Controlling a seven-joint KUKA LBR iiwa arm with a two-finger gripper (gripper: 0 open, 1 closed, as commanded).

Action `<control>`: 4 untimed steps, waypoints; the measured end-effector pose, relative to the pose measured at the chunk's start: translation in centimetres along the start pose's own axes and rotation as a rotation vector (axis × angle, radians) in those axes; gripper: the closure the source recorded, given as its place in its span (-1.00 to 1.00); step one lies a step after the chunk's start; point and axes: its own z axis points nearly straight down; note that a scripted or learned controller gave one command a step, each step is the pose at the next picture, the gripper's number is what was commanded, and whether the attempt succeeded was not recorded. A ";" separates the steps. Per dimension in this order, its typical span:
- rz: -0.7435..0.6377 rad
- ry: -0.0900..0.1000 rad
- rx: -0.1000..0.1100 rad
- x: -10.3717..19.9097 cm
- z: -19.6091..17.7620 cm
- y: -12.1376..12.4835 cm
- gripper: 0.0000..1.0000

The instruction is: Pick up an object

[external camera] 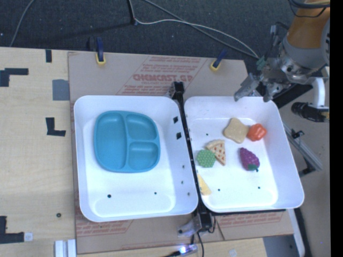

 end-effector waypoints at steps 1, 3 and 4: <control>-0.002 0.000 0.005 0.1 -0.6 0.1 1.00; -0.013 0.003 -0.002 11.2 -25.8 -2.0 1.00; -0.007 0.000 0.007 18.1 -19.1 -2.4 1.00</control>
